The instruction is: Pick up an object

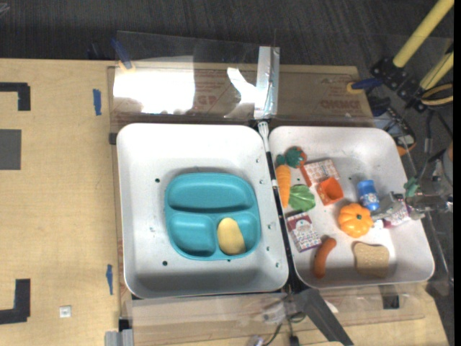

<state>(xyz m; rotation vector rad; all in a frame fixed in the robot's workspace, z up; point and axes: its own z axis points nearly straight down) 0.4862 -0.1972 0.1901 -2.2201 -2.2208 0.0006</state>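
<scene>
Well, working down from the bench (50, 215): two white bins, the left bin (140, 193) bearing a teal tray (205, 200) with a yellow potato (230, 236) in its 5 o'clock compartment. The right bin (374, 146) holds the small toys. My likely target is the orange pumpkin (355, 220), near the bin's middle, with the bread slice (371, 257) at its 5 o'clock. It looks light, stiff and slick, so I'd grip across its widest part. The pincer (420, 202) sits at the 3 o'clock rim; I cannot tell whether it is apart or together.

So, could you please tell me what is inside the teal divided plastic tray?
A pale yellow potato-shaped toy lies in the teal divided plastic tray's lower right compartment; beneath it is hidden.
</scene>
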